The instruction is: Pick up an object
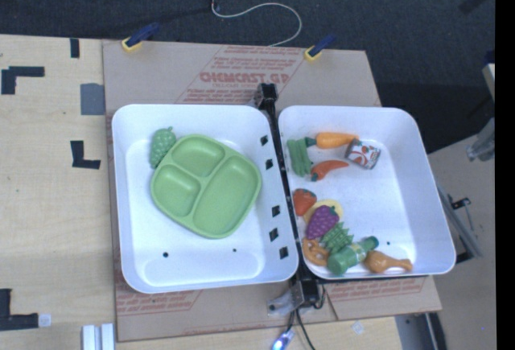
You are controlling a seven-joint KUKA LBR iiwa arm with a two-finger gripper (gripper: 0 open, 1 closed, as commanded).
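Toy food lies heaped in the right bin [402,179], mostly along its left wall beside the divider [278,179]: a carrot [334,139], a small can [362,154] just right of the carrot, purple grapes [320,221] lower down, a yellow-brown piece [386,263] near the front edge. Left of the divider, the left bin [137,260] carries a green sectioned plate [207,186] with green grapes [162,145] touching its upper-left rim. Claw state: cannot tell.

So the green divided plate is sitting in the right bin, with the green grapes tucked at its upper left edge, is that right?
Not quite. The camera view shows the green divided plate lying in the left bin, not the right one. The rest holds: the green grapes sit at its upper left edge. The right bin holds the pile of small toy foods instead.
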